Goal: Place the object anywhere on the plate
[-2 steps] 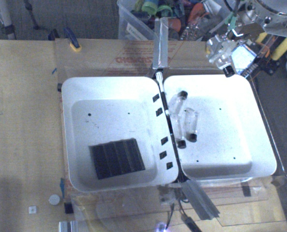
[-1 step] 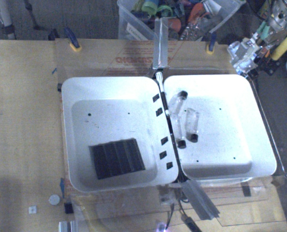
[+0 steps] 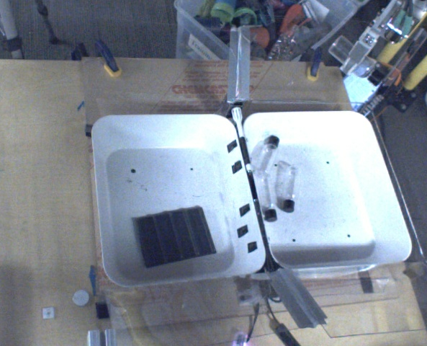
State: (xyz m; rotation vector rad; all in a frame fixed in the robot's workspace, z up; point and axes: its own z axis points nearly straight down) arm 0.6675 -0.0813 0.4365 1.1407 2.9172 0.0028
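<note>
Several clear plastic vials with dark caps (image 3: 285, 182) lie bunched in the right white bin (image 3: 357, 143) near its inner wall, likely awkward to pinch. Black ribbed rectangular plate (image 3: 175, 236) lies flat in the left white bin (image 3: 112, 143), top free. Both inner bin walls stand between them. Gripper state: can't tell

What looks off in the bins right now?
Nothing spilled or broken. The dark ribbed rectangular plate sits slightly askew in the left white bin. Three clear plastic tubes with dark caps lie on their sides, bunched near the right white bin's left wall, at uneven angles.
</note>
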